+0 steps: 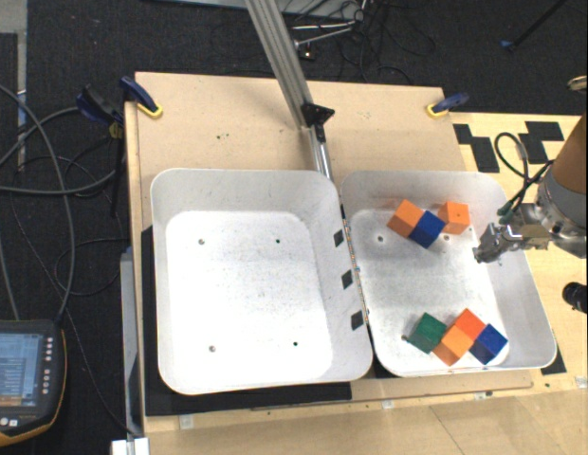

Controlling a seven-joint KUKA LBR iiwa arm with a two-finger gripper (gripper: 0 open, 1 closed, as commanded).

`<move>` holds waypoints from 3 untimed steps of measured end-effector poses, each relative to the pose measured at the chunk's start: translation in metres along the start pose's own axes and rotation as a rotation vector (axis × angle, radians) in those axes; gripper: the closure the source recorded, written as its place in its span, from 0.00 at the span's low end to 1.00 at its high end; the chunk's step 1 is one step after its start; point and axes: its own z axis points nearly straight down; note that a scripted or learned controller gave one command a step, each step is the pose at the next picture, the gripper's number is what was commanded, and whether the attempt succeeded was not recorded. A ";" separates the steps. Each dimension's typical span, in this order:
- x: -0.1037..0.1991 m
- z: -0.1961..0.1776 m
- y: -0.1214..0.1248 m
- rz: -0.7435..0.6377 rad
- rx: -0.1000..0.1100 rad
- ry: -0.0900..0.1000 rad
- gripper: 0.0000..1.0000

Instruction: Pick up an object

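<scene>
Gripper (487,250) over right bin's (536,297) rim (fingers unreadable, can't tell), could easily clip cramped blocks (428,223) and miss.

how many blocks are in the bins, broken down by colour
Orange blocks: 3
Blue blocks: 2
Green blocks: 1
Total: 6, all in the right bin.
</scene>
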 end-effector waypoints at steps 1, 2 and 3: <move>-0.006 -0.059 0.009 -0.001 -0.002 -0.001 1.00; -0.006 -0.094 0.011 -0.002 0.001 0.001 1.00; 0.041 -0.085 0.013 -0.006 0.007 0.004 1.00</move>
